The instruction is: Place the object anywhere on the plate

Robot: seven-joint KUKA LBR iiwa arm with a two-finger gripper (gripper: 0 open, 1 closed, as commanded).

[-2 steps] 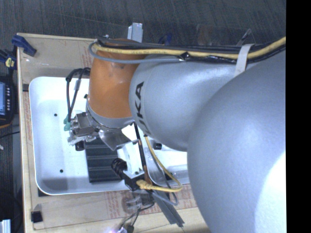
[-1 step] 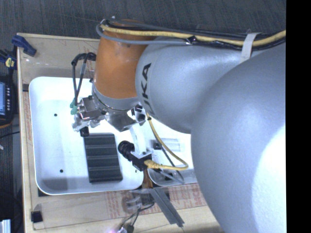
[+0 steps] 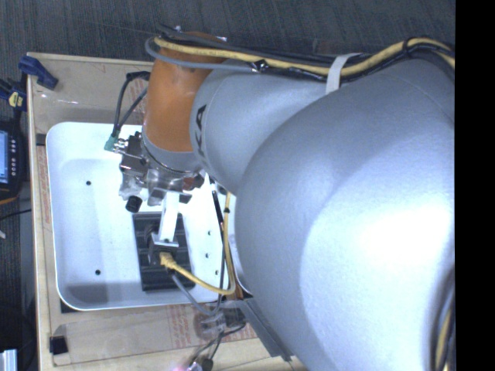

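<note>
the grey arm (image 3: 340,207) reaches in from the right and covers most of the bench (image 3: 85,91), its orange band (image 3: 170,107) sitting above the wrist near the far side of the left bin (image 3: 58,207). the gripper (image 3: 147,188) hangs low over that bin, towards its middle, seen from above under the wrist's metal fittings. from this angle i cannot tell whether it is open, closed or holding anything. black wires (image 3: 124,107) loop from the band down to a small green connector (image 3: 114,141) at the wrist's left side. the bin's white floor to the left of the gripper has two small dark specks, one nearer the far wall (image 3: 88,182) and one nearer the close wall (image 3: 98,272). they may be holes or marks, and the view is too coarse to say. the arm hides the right of the bench, so where the object and the plate lie cannot be told. a blue clamp (image 3: 35,69) grips the bench's far left corner, and a dark device with a lit screen (image 3: 8,157) sits at the left edge, off the bench.
</note>
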